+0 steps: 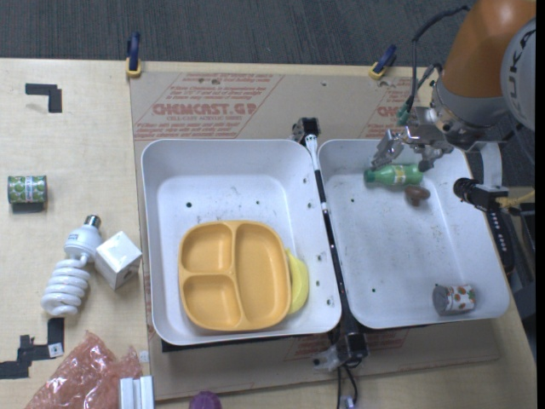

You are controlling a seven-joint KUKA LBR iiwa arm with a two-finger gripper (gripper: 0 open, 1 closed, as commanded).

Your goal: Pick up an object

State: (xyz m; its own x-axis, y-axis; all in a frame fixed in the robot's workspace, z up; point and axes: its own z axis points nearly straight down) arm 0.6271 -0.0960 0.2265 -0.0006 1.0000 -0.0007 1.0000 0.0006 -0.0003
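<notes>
In the right bin (400, 254), a green bottle (393, 175) lies on its side near the far edge. A small brown object (416, 196) sits just right of it. A small patterned cup (453, 298) lies at the near right corner. My gripper (404, 153) hangs directly above the green bottle at the bin's far rim. Its metal fingers (384, 150) are spread apart, open, with nothing between them. The left bin (162, 228) holds a yellow divided plate (234, 273) with a banana (298, 281) tucked under its right edge.
On the bench left of the bins lie a spiral light bulb (70, 271), a white cube (117, 259), a green can (26, 191) and a red mesh bag (81, 375). A black bar (322, 203) runs between the bins.
</notes>
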